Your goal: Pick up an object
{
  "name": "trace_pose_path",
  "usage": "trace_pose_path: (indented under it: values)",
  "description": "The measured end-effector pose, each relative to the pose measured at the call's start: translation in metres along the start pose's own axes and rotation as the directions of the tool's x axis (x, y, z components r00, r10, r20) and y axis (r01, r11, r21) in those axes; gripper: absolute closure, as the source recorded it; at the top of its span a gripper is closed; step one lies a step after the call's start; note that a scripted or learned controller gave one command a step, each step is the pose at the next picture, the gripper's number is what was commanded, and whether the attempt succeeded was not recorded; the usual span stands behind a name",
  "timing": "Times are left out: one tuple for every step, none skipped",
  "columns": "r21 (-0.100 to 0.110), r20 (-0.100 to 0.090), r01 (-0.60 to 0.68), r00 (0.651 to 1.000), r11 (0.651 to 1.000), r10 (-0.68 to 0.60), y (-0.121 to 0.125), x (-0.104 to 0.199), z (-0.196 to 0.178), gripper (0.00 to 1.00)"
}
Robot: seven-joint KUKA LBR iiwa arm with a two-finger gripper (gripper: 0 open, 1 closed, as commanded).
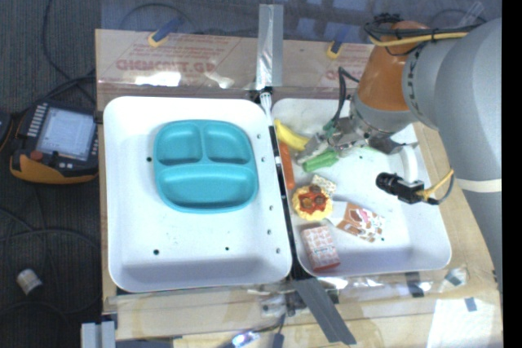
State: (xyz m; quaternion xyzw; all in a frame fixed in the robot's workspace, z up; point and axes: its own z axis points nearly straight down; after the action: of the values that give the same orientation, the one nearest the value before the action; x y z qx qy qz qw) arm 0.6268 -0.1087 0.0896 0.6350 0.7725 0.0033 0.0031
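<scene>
the arm reaches into the right bin (424, 244), its gripper (336, 141) low over a green piece (320, 160) beside a banana (290, 134); whether it grips anything, i cannot tell. a pizza slice (311, 200), a wrapped snack (320, 246) and a small packet (361, 222) lie nearby. a blue tray (204, 165) sits in the left bin (130, 248).
</scene>
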Motion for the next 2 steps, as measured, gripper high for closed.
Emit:
trace_pose_path:
  values:
    - [-0.004,0.003,-0.024,1.000,1.000,0.024,-0.0024,0.0022,-0.0002,0.00]
    - [-0.001,0.005,-0.010,1.000,1.000,0.011,0.0006,0.0060,-0.0002,0.00]
